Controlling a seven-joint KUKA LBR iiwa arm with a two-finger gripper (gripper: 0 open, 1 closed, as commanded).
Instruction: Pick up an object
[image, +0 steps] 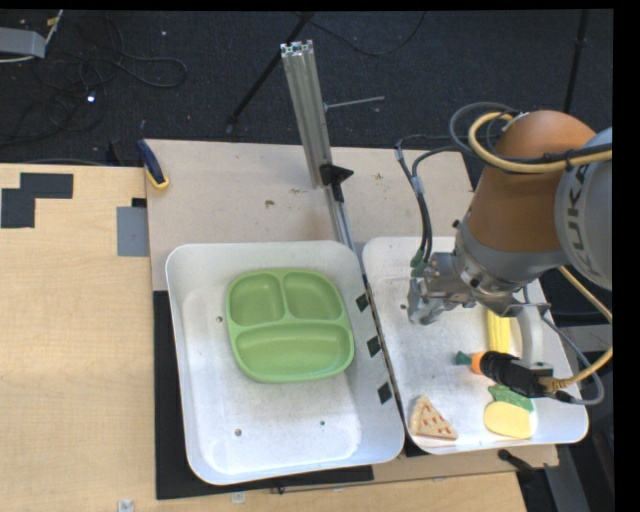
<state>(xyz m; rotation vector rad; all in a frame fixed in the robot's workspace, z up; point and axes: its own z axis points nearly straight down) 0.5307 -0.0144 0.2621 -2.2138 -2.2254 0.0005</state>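
1. Bench (80, 330) surface at far left: pale wood-grain board, flat, matte, with a few dark rectangular patches near its upper edge.
2. Left bin (200, 420) — shallow white tray with rounded corners, its floor speckled and slightly scuffed. In it lies a green divided plate (290, 325), smooth moulded plastic, rounded-rectangle outline, two small compartments at the far side and one wide compartment at the near side. Nothing sits in the compartments.
3. Aluminium post (308, 110) rises behind the gap between the bins, a ribbed extruded profile, leaning slightly.
4. Right bin (395, 300), same white shallow form, touching the left bin along a seam marked by small black clips.
5. Gripper (425, 305) hangs over the far-left part of the right bin, grey metal with cables looped above it. Whether it is clenched or released cannot be told from this angle; no object is seen in it.
6. Toy food lies towards the near-right of the gripper, apart from it:
   - wedge-shaped sandwich piece (433, 420), tan with a reddish grid, at the near edge;
   - orange carrot (485, 362) with a green tip, beside a black fitting;
   - yellow corn cob (499, 331), elongated, just beyond the carrot;
   - yellow lemon-like piece (509, 420), rounded, glossy, with a green leaf on top, in the near-right corner.
7. Arm (525, 190) — large glossy orange band above the wrist, grey casing to the right.
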